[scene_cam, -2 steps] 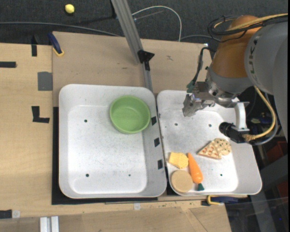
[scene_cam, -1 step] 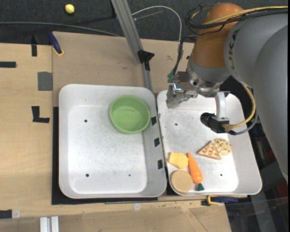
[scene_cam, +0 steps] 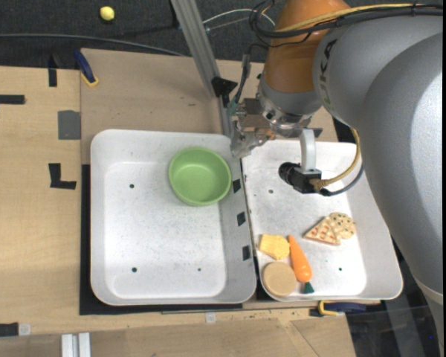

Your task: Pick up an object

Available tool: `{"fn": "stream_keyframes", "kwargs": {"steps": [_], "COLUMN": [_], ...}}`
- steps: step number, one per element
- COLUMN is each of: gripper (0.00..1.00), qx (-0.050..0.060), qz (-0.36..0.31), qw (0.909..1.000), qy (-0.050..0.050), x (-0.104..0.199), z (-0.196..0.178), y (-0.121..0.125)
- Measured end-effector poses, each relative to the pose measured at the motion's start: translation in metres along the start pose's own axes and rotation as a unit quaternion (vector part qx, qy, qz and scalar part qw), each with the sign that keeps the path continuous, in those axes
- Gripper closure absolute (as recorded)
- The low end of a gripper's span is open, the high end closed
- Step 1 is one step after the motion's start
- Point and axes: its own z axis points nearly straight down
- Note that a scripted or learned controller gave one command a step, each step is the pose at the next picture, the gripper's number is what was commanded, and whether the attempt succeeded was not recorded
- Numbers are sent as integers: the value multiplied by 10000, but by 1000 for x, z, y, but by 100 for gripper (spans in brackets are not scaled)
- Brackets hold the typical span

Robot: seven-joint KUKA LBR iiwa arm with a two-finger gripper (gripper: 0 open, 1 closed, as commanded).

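Hovering over the divide between bins, your hand (scene_cam: 241, 143) is showing no readable grip state; the green bowl (scene_cam: 200, 175) is looking light, rigid, slick; you'd pinch its rim

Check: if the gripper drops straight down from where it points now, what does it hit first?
Likely the raised rims where the two bins meet, just right of the green bowl. The gripper hangs above that seam; depth is unclear, so it could land inside the right bin.

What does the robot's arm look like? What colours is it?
The arm is big, round and smooth grey, with an orange band above the wrist. Thin cables loop over the orange part. Its small metal gripper is silvery grey, and a black part with a yellowish hose hangs beside it.
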Motion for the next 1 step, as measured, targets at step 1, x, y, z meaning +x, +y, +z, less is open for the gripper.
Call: {"fn": "stream_keyframes", "kwargs": {"steps": [1], "gripper": [100], "qx": [10], "qz": [4], "qw": [10000], "qy": [-8], "x": [51], "z": [15], "y": [18]}}
